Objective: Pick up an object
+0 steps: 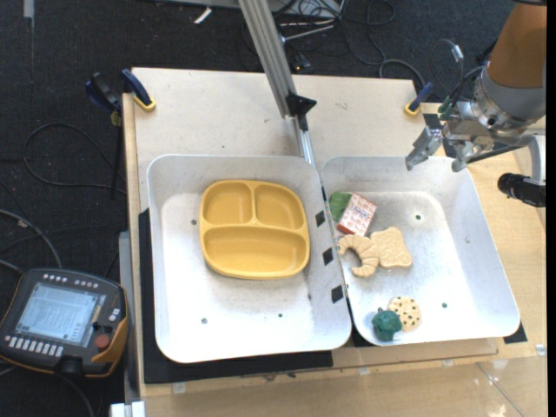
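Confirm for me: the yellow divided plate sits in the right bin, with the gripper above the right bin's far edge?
Not quite. The camera view shows the yellow divided plate in the left bin. The gripper is above the right bin's far edge, as you said.

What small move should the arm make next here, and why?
Probably swing the open gripper left and down over the croissant: it hangs empty above the right bin's far edge, while the objects lie along that bin's left side.
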Available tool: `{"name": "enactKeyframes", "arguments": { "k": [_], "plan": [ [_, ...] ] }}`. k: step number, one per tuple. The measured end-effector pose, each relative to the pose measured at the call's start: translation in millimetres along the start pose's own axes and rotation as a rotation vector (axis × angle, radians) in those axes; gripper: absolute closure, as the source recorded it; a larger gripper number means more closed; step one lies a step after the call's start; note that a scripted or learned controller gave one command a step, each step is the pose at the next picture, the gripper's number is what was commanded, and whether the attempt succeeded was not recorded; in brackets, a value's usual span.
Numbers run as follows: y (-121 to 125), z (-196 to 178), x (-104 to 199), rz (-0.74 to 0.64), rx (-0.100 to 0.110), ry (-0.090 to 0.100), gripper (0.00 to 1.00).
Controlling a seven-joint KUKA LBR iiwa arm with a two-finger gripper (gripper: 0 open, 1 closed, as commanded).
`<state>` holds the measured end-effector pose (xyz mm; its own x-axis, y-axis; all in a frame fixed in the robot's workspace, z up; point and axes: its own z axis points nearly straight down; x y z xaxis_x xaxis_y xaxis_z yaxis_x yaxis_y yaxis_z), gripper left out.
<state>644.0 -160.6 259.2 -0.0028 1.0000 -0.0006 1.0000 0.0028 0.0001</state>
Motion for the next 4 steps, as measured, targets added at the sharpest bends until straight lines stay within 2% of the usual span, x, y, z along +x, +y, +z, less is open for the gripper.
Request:
{"name": "enactKeyframes", "arguments": {
  "k": [1, 3, 4],
  "plan": [
    [0.0, 0.0, -0.1, 0.000, 0.000, 0.000, 0.00],
    [-5.9, 126.7, -2.6, 0.002, 0.007, 0.001, 0.00],
    [-6.2, 166.1, -1.9, 0.002, 0.002, 0.000, 0.00]
  ]
}}
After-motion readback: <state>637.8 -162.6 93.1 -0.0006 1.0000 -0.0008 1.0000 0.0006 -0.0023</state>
